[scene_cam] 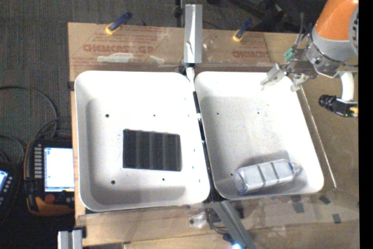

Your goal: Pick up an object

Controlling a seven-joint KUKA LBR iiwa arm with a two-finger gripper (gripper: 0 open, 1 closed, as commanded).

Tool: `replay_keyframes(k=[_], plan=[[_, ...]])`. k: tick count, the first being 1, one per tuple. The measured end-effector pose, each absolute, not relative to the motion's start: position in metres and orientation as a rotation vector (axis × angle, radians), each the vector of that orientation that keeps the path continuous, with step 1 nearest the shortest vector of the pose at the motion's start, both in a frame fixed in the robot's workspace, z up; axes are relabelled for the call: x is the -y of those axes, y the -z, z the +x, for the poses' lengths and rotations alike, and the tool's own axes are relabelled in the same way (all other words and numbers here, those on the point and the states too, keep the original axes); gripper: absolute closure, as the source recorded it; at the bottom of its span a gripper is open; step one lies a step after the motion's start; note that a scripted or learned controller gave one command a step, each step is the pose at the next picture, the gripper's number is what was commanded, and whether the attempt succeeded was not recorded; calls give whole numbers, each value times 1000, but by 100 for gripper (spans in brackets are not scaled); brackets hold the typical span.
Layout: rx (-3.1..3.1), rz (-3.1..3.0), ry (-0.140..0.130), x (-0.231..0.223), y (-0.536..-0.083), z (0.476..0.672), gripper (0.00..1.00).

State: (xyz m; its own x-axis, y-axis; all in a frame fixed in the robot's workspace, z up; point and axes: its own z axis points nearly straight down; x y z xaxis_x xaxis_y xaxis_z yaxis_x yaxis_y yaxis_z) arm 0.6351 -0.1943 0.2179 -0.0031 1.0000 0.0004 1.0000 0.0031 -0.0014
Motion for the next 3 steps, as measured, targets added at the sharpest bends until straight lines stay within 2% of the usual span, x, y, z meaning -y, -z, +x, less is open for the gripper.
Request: replay_keyframes(k=[1,2,3], plan=[[2357,-2081,-5,224,-211,609,0],[2487,-1921,0,162,-215,591,0],[2381,-2048,2,184,-184,542,0]])
